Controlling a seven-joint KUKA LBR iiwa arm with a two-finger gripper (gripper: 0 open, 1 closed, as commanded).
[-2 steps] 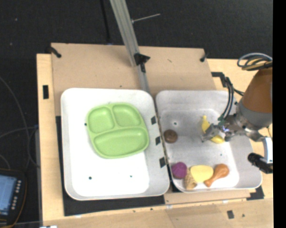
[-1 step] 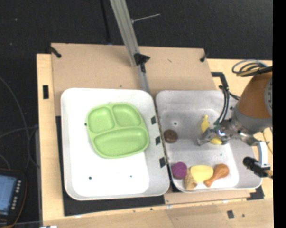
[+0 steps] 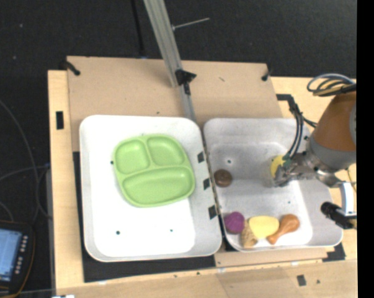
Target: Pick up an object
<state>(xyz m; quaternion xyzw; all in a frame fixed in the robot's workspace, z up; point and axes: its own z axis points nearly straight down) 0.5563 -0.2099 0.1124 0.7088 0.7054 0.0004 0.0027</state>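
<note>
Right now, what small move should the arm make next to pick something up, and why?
Probably a short, slow lift straight up. The claw sits low in the right bin, right against a small yellow object. Whether it grips that object is unclear, so a small rise would show if the object comes along.

Camera, one, fixed: you look down at a slant from above the tabletop (image 3: 143, 92). Range moderate; left bin (image 3: 100, 228) and right bin (image 3: 249, 135) both fit whole. Arm (image 3: 335, 129) enters at your right.
</note>
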